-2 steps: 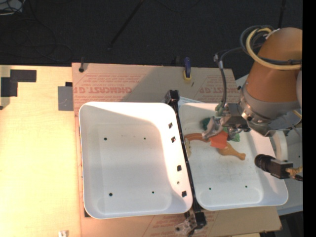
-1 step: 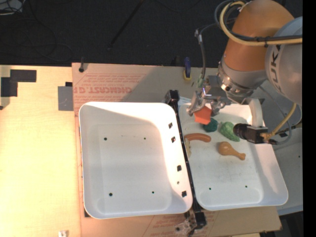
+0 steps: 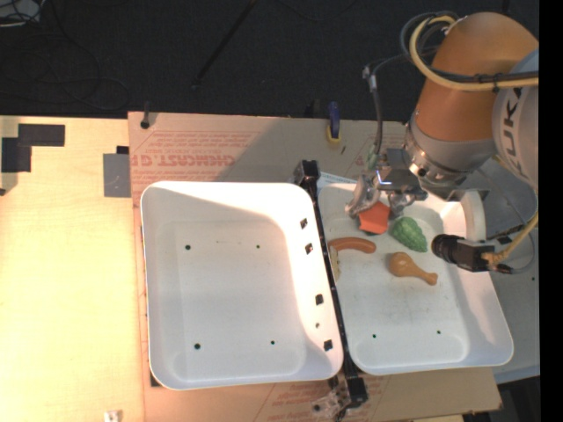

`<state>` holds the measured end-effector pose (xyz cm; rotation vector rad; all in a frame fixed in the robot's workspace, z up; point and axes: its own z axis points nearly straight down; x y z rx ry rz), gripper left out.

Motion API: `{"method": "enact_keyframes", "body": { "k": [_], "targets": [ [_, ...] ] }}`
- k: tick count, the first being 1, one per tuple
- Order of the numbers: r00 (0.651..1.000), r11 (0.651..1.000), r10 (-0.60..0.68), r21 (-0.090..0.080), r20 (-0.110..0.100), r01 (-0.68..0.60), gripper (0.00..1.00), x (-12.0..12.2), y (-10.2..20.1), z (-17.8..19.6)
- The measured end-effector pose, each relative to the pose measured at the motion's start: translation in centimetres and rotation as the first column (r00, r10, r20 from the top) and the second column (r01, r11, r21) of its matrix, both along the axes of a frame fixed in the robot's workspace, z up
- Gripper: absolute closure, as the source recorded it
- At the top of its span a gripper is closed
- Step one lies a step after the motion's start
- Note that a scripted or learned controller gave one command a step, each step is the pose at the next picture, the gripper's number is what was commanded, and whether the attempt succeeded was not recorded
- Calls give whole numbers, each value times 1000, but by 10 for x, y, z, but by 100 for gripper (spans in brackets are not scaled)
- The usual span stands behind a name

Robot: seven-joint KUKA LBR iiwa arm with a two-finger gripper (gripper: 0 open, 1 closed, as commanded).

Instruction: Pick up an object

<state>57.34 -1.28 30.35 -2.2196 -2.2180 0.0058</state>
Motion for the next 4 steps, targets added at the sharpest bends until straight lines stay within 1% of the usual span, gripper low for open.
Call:
{"method": "enact_keyframes", "body": {
  "k": [1, 2, 3, 4],
  "targets": [
    [1000, 1000, -3, 0, -3, 3, 100, -41, 9, -20],
    [1000, 1000, 4, 0, 8, -4, 100, 3, 42, 23],
    [1000, 1000, -3, -1, -4, 3, 100, -24, 8, -20],
    [1000, 1000, 5, 0, 6, -5, 100, 13, 67, 3]
  ]
}}
